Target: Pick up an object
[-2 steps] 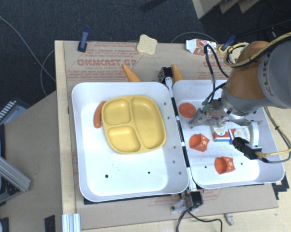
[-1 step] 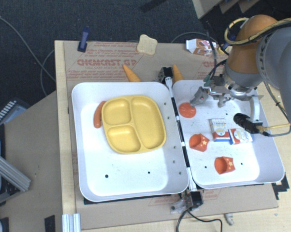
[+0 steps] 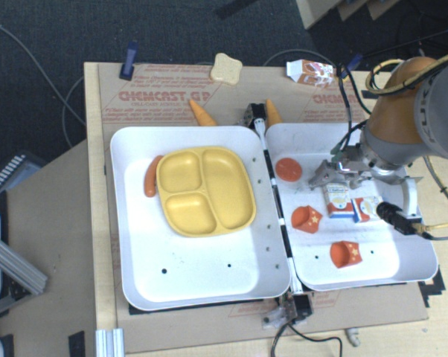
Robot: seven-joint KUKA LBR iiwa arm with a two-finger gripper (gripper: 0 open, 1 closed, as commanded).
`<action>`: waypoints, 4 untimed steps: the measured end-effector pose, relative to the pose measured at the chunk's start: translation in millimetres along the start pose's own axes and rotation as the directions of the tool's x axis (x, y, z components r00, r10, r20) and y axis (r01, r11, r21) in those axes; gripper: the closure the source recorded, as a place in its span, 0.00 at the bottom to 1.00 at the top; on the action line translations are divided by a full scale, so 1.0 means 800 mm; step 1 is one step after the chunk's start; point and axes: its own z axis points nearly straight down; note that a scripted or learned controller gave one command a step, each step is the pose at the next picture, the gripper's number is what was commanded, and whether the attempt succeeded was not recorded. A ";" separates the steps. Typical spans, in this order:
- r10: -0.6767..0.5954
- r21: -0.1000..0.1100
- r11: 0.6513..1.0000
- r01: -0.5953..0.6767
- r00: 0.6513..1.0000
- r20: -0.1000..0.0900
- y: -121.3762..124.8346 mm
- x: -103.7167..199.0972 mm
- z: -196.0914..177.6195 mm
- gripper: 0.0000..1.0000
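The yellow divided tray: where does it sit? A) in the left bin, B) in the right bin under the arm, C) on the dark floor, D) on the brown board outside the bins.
A: the yellow divided tray lies inside the left bin, with a hot dog beside its left edge.

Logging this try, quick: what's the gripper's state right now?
Gripper: low in the right bin over the small carton; open or shut cannot be told.

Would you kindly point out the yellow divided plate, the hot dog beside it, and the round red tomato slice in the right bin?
yellow divided plate (image 3: 206, 190): camera view, on the central divider ridge.
hot dog (image 3: 150, 178): camera view, mid-length.
tomato slice (image 3: 288, 169): camera view, centre of its flat face.
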 end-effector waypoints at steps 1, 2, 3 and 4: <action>0.000 -0.001 1.000 0.000 1.000 -0.001 -0.047 -0.013 0.017 0.00; 0.000 -0.003 1.000 0.000 1.000 -0.001 -0.046 -0.012 0.004 1.00; -0.003 -0.004 1.000 0.003 1.000 -0.001 -0.017 0.086 -0.109 1.00; -0.002 -0.004 1.000 0.002 1.000 -0.001 -0.028 0.140 -0.134 1.00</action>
